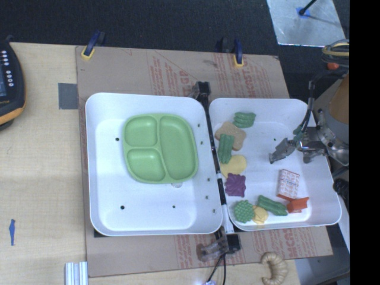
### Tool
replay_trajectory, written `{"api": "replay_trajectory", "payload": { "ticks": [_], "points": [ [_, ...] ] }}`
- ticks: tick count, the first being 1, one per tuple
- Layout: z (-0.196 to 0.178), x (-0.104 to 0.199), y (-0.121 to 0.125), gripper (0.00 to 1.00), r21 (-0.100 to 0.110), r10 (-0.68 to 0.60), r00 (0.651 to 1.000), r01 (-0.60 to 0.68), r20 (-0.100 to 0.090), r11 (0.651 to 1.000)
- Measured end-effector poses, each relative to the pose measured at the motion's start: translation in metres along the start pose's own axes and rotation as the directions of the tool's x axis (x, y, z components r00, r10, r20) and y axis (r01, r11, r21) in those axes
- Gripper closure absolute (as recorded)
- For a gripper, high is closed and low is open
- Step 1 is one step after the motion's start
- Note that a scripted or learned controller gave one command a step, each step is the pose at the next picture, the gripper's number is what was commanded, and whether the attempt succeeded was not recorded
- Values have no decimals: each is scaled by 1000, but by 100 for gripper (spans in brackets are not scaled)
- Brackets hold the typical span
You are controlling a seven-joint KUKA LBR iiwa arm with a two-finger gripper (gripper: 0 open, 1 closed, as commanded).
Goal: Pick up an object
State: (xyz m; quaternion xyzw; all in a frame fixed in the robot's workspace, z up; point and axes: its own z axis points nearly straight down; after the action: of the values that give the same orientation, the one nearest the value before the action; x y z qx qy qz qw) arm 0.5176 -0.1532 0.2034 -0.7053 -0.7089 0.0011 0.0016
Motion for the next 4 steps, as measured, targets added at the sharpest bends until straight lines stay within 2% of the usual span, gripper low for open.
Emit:
{"api": "replay_trajectory", "payload": {
  "ticks": [1, 2, 3, 4],
  "points": [
    [109, -45, 87, 0, -4, -4, 1000, 4, 5, 1000],
    [110, -59, 142, 0, -7, -3, 1000, 3, 2, 1000],
    [-7, 24, 141, 0, -14, -7, 1000, 7, 0, 1000],
    [42, 58, 139, 0, 4, -4, 1000, 4, 0, 1000]
  ]
}}
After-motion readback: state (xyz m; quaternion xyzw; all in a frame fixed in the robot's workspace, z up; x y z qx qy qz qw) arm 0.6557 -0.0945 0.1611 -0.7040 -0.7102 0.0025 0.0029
